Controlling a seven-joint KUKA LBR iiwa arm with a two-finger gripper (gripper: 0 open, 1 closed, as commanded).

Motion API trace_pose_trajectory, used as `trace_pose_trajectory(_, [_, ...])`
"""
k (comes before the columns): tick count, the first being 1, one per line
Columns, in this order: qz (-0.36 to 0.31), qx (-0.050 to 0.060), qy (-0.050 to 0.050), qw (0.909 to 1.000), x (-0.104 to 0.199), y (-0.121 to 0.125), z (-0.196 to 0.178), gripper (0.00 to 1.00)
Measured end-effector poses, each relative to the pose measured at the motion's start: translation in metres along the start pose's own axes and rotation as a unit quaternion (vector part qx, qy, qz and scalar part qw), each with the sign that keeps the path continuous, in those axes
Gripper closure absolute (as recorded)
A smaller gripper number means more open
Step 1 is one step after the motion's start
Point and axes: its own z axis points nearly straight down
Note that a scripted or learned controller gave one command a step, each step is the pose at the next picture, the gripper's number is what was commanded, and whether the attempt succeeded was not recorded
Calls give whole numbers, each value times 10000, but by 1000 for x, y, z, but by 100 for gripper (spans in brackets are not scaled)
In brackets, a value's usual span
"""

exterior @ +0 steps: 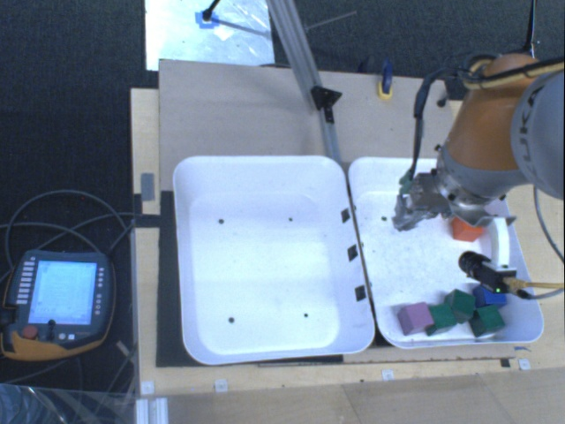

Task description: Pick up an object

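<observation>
Orange block (466, 229) lies in right bin (388, 325), just beside the hand (408, 215). Hand hovers low over bin floor; finger opening cannot be determined, nothing visibly held.

This looks like a robot lab. A big grey and orange robot arm (503, 122) reaches over two white bins (265, 175) on a wooden bench (238, 104). At nine o'clock, a control pad with a screen (57, 303) lies on dark carpet (71, 78)
</observation>
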Motion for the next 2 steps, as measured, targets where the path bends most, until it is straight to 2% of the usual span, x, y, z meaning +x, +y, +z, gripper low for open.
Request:
trace_pose_trajectory(1, [-9, -7, 3, 10000, 59, -1, -6, 100])
trace_pose_trajectory(2, [-1, -11, 0, 10000, 103, 11, -15, 100])
